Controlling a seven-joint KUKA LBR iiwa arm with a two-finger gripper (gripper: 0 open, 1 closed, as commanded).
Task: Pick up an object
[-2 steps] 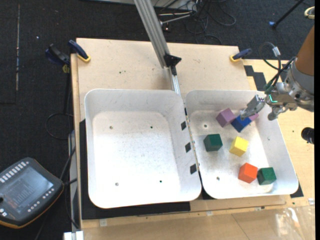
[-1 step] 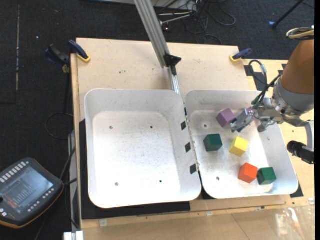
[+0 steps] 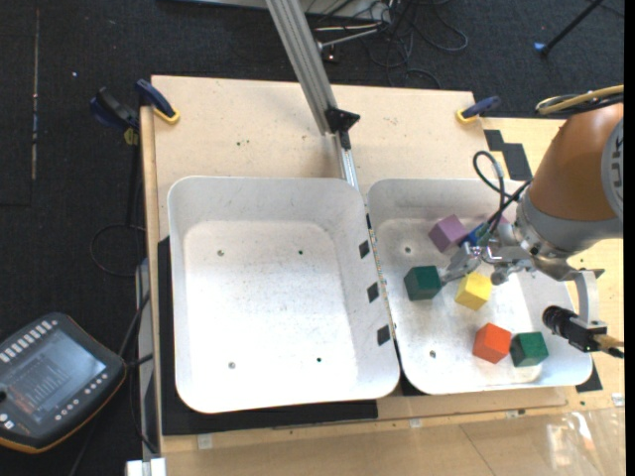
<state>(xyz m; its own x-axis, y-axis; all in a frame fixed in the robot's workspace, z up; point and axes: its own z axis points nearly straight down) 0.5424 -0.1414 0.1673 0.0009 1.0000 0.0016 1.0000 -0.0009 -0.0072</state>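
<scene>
Small yellow cube, matte, tilted (image 3: 474, 291), in right shallow white bin (image 3: 417, 365), just below gripper (image 3: 474, 262). Gripper fingers spread above it, prob. not gripping; view poor. Near: dark green cube (image 3: 423, 283) left, purple cube (image 3: 447, 232) above.

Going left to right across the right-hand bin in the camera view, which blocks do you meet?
Dark green block → purple block → yellow block → orange block → green block. The gripper hovers between purple and yellow.
</scene>
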